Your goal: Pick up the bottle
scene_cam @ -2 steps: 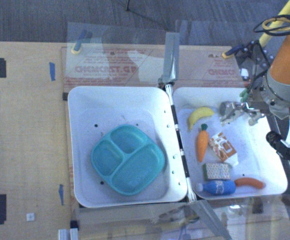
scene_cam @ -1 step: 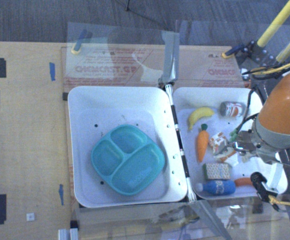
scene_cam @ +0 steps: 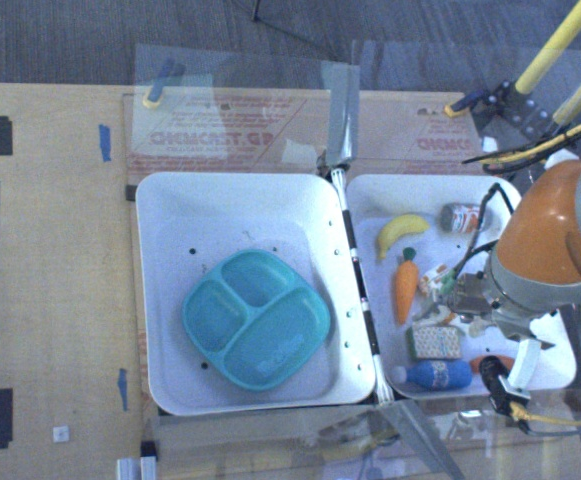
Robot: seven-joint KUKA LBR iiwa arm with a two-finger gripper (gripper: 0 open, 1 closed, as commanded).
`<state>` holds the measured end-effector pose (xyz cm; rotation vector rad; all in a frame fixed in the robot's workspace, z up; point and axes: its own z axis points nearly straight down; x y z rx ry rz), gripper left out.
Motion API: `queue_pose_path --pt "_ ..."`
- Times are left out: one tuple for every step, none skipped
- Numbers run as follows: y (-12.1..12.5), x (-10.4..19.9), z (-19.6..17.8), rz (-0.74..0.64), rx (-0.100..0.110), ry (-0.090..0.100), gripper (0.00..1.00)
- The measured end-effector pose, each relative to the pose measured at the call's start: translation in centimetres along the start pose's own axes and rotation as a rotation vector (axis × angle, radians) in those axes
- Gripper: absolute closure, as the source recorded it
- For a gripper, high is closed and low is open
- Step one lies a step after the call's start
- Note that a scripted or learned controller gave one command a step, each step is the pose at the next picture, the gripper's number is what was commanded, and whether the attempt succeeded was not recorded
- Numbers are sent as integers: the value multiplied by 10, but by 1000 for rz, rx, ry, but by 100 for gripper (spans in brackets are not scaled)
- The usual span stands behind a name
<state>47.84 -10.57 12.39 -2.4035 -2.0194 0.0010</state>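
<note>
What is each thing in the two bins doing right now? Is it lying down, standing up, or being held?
Bottle: lying on its side, not held.
Carrot: lying flat, leaves toward the banana.
Banana: lying flat, curved.
Can: lying on its side.
Sponge: lying flat by the bottle.
Plate: flat in the left bin, right way up.
Gripper: above the right bin.

- Bright, even light from overhead; colours look slightly washed and cool.
- The white bins (scene_cam: 240, 208) are near overexposed, with soft grey shading along their walls.
- Pale glare lies on the clear sheet (scene_cam: 230, 118) behind the bins.
- Faint shadow under the teal tray (scene_cam: 257, 318).
- Overall soft focus; the arm (scene_cam: 545, 238) is blurred.
</note>
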Motion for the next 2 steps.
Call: queue_pose_path --pt "-2 14 -46 53 -2 -1 0" --pt "-6 41 -60 75 -3 -1 0"
